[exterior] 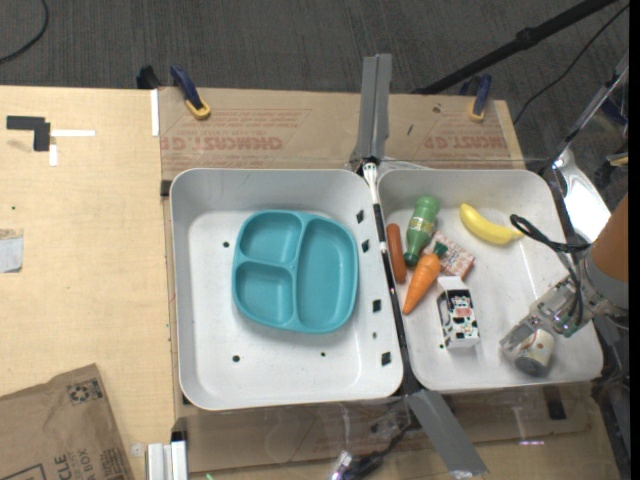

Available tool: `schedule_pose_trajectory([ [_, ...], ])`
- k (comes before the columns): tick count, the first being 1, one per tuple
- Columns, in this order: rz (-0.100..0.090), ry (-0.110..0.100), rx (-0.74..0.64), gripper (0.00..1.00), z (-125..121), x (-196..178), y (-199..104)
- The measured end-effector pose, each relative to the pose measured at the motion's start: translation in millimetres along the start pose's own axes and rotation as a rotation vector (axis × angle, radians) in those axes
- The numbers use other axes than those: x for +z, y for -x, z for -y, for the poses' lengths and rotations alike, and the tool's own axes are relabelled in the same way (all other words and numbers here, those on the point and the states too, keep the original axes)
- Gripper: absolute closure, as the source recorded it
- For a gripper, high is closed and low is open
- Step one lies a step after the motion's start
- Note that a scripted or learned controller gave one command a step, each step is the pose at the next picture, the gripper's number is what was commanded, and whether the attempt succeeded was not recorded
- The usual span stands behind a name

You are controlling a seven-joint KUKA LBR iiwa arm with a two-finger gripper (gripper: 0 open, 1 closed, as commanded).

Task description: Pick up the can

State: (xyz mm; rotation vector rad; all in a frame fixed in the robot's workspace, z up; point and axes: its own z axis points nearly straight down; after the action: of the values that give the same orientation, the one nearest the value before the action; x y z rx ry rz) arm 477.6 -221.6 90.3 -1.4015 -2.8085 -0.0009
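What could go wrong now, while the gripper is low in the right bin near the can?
1. The can lies close to the right bin's front corner, so the wall may hinder the gripper beside it.
2. The can seems to lie tilted on its side, so it might roll or slip away when touched.
3. A black cable loops above the gripper and might snag on a lift.

The metallic silvery gripper [532,338] trails a black cable, perhaps beneath an orange band.

Teal divided plate [296,270] alone in left bin [200,298]; banana [488,226], carrot [422,280] right.
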Motion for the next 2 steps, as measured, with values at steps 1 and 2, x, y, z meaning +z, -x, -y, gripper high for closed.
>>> schedule_pose_trajectory([
  [1, 0.000, 0.000, 0.000, 0.00, 0.1, 0.0, 0.0],
  [2, 0.000, 0.000, -0.111, 0.00, -0.2, 0.2, -0.2],
])
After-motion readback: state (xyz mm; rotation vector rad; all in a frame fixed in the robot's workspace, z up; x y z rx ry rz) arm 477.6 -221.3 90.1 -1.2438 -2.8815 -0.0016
